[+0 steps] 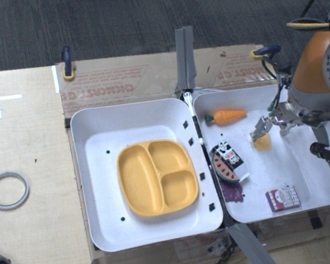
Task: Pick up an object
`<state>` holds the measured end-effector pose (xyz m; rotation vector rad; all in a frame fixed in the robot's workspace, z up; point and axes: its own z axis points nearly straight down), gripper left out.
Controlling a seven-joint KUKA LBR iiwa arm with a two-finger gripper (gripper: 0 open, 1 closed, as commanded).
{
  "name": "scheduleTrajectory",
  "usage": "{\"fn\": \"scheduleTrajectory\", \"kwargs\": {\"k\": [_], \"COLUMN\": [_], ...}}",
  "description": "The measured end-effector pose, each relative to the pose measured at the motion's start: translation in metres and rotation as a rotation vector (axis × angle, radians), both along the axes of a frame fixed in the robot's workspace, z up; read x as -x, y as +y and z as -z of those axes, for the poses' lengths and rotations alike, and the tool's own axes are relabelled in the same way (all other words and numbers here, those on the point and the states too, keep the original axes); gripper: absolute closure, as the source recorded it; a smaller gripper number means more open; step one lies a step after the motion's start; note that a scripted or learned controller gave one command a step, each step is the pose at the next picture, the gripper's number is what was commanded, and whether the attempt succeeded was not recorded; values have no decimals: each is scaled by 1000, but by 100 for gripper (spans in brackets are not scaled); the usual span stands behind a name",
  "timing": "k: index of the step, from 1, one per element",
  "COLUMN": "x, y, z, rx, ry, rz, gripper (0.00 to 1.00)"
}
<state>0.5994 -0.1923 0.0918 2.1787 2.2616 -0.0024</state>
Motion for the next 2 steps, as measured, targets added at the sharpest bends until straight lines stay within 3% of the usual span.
{"fn": "scheduleTrajectory", "kwargs": {"k": [1, 2], "x": [0, 57], "y": [0, 29], "z": [-9, -129], "rx": [2, -1], "ry": [1, 1], "rz": [-3, -200], "gripper": [100, 100]}}
